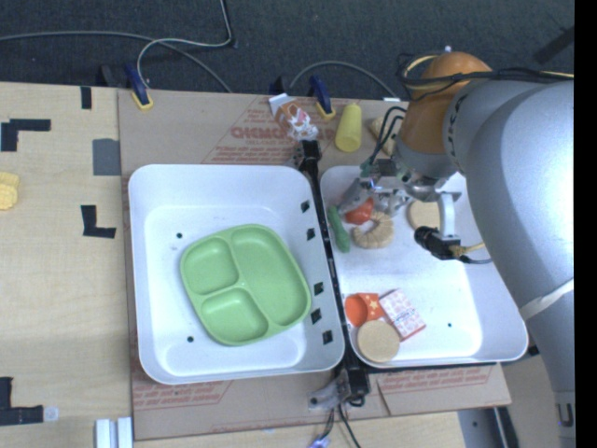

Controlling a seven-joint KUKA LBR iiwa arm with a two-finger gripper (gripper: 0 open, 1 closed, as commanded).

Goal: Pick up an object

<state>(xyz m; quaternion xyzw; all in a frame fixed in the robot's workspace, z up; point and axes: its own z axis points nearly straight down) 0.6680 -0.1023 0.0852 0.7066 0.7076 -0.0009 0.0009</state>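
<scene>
Cardboard-topped bench (187, 124) bears two white bins (149, 250) (side by side).

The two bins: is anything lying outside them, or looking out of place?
Yes. A yellow object lies on the cardboard beyond the right bin, and a small wrapped item beside it. Another yellow piece sits far left on the bench. The green divided plate lies askew in the left bin.

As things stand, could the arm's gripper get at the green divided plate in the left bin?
Probably yes. The green divided plate lies alone and flat in the left bin, nothing on top. The gripper is low in the right bin and would have to cross the divider.
</scene>
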